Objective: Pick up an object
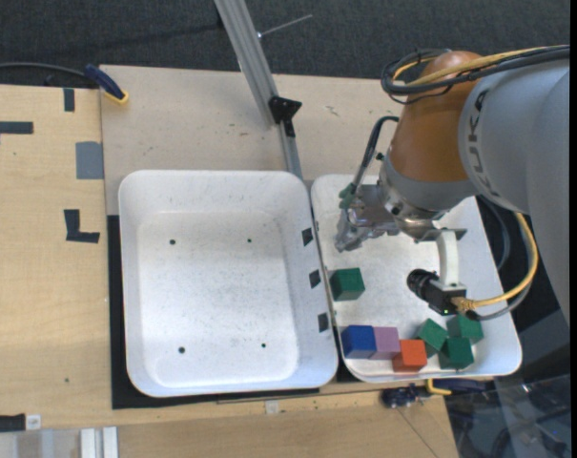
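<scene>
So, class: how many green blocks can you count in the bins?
4, all in the right bin: one alone below the gripper; three clustered near the front-right corner. The arm may hide others.

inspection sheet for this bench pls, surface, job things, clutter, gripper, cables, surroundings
surface: wooden bench bearing the left bin and the right bin, side by side.
job's things: in the right bin, a green block alone near the left wall; blue block, purple block, orange block and more green blocks clustered along the near edge.
clutter: nothing seen.
grippers: gripper over the right bin, above the lone green block; holds nothing visible.
cables: yellow cable along the arm; black cable at top left.
surroundings: metal pole, dark floor.
</scene>
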`<state>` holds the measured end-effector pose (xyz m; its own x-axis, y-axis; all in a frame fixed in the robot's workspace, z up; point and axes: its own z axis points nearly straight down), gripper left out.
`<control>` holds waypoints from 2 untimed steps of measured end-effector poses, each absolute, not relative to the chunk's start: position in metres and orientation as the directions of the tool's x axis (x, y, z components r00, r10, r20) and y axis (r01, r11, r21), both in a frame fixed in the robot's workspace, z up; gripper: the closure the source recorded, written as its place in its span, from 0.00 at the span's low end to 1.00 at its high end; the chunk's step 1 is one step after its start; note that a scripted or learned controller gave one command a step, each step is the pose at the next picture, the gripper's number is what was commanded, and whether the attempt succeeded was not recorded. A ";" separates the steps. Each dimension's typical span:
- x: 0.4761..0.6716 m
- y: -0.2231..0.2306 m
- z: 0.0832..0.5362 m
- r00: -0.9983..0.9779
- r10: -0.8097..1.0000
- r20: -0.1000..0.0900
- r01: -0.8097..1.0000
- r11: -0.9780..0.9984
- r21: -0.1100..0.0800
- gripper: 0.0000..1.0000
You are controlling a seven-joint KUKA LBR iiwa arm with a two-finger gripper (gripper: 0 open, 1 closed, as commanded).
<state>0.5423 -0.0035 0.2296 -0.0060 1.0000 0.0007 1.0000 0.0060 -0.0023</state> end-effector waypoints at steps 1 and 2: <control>0.551 0.055 0.232 -0.008 1.000 0.002 1.000 0.008 -0.002 1.00; 0.574 0.096 0.230 -0.006 1.000 0.001 1.000 0.006 -0.001 1.00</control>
